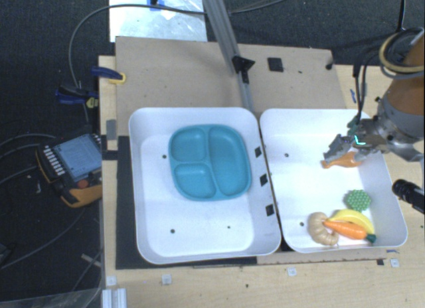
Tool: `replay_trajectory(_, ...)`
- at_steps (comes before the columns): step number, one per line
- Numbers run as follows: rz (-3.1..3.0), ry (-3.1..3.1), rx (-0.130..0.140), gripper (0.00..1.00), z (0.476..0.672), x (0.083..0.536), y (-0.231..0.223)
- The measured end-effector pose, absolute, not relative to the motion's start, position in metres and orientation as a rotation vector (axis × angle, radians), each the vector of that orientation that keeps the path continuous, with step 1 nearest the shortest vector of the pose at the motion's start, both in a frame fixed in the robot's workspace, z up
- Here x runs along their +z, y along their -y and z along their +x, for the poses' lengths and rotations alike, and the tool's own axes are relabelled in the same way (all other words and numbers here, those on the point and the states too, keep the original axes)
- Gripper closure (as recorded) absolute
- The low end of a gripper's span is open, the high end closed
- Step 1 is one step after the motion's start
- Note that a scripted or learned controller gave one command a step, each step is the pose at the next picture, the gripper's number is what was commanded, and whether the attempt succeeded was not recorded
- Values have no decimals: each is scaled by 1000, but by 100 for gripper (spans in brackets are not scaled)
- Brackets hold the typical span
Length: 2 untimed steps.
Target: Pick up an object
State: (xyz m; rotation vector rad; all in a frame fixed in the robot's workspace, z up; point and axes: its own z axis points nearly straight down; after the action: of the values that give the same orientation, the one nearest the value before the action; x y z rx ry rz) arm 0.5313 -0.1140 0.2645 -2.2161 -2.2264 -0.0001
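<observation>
1. The tool [345, 146] sits over the upper right part of the right bin [292, 134], reaching in from the right on the grey arm [402, 111] with its orange band.
2. Whether the tool is apart or together cannot be told; its dark tip is too small and blurred.
3. An orange toy piece [342, 161] lies just below the tool's tip, touching or nearly touching it; it cannot be made out whether the piece is gripped or just lying on the bin floor.
4. Further down the right bin, a green bumpy round toy [358, 200] rests near the right wall.
5. In the bin's lower right corner a yellow banana [352, 218], an orange carrot [348, 230] and a tan lumpy piece [321, 228] lie bunched together, touching one another.
6. The left bin [149, 187] stands just beside the right one, their walls meeting in the middle.
7. A blue divided plate [210, 162] with three compartments lies in the upper middle of the left bin.
8. Both bins rest on a brown worktop [172, 68].
9. Left of the worktop, on the dark floor, sits a handheld control unit [72, 167] with cables around it.
</observation>
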Motion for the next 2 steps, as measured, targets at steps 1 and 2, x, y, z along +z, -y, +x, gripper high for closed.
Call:
replay_trajectory(1, -2217, 2228, -2, 0, 532, 265, 114)
replay_trajectory(2, -2220, 2223, 0, 0, 523, 218, 114)
